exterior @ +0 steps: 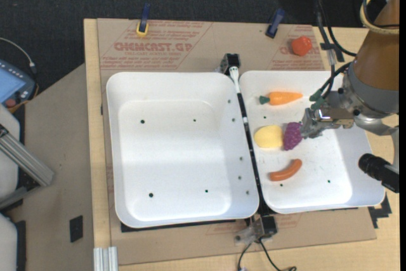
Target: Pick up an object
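Note:
The right bin (330, 190) holds an orange carrot (282, 98) near its far edge, a yellow lemon-like fruit (268, 137) by the divider, a purple bunch of grapes (292, 135) touching the fruit's right side, and an orange-red sausage (285, 170) nearer the front. My gripper (310, 126) hangs low over the bin from the right, its tips right beside the grapes' right edge. Nothing visibly sits between the tips.
The left bin (174, 200) lies beside the right one, with a black clamp (229, 63) at the top of the divider. A small red object (301, 46) rests on the cardboard behind the right bin. Cables trail down to the wrist on the right.

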